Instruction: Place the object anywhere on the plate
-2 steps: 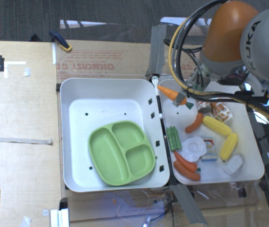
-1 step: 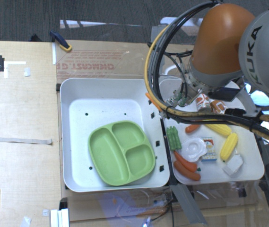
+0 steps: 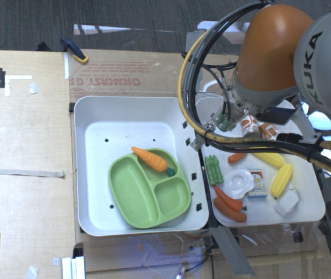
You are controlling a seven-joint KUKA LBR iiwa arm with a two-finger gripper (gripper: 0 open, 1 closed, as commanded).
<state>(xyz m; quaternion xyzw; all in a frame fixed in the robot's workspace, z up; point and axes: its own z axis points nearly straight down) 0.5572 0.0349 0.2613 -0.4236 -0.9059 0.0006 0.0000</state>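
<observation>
A pale wooden tabletop (image 3: 25, 132) carries two white bins side by side. In the left bin (image 3: 89, 156) a green divided plate (image 3: 145, 196) holds an orange carrot (image 3: 150, 158) lying across its far rim. The arm (image 3: 281, 45) hangs over the right bin (image 3: 310, 205), above toy corn (image 3: 281, 179), a green pod (image 3: 213, 170) and other small items; whether its hand is open or closed cannot be told.

In the right bin (image 3: 310, 211) we see two yellow bananas (image 3: 281, 179), green beans (image 3: 213, 170), red peppers (image 3: 229, 207) and a clear cup (image 3: 238, 183).
</observation>
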